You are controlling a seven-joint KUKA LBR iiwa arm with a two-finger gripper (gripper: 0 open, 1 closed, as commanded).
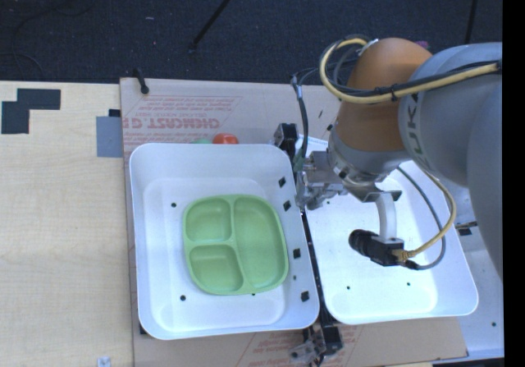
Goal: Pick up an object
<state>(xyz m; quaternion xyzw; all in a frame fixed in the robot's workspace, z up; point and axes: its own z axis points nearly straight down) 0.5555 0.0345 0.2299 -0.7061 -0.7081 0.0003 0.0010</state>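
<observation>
In left-hand bin (160,172): green plastic tray (238,246), rounded corners, three compartments.

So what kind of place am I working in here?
Probably a robotics lab bench, not a home: two white bins on printed cardboard, a lone green divided plate, cables trailing across dark carpet behind.

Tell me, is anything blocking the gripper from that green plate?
Only the bins' meeting walls stand between the gripper, at the right bin's left edge, and the plate in the left bin; nothing lies on the plate.
</observation>
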